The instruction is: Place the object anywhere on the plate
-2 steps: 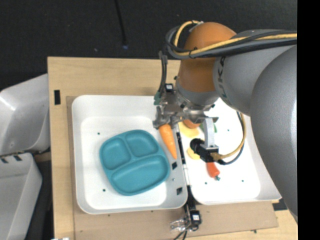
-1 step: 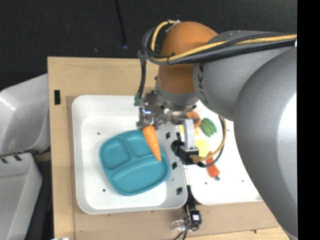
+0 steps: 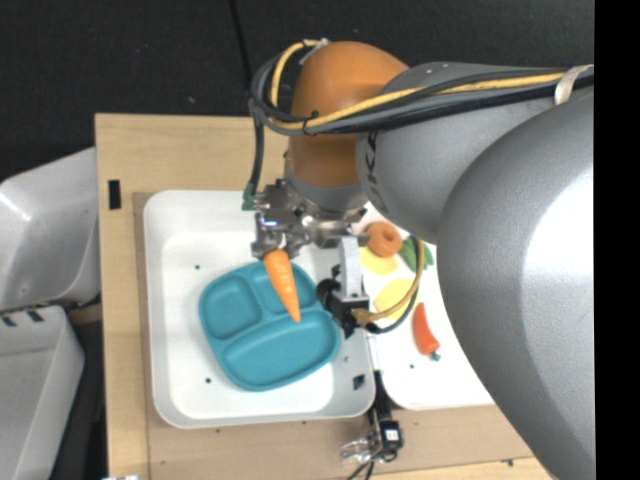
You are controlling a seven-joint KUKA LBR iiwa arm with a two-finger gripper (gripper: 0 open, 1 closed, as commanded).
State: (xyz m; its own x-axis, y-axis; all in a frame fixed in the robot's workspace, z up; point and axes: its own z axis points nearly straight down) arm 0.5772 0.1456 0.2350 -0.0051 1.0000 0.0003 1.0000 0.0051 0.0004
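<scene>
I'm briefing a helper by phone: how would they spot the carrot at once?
Find the left white bin, which holds a blue divided plate. The carrot hangs over the plate's upper right part, just below the gripper. It is the one long orange cone; the other toy foods lie in the right bin.

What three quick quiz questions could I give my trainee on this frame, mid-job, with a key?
1. True or false: the carrot hangs point-down from the gripper over the blue divided plate.
2. Which bin holds the plate: A) left bin, B) right bin?
3. Fill in: the red chilli pepper lies in the ____ bin.

Key: 1 true; 2 A; 3 right.
</scene>
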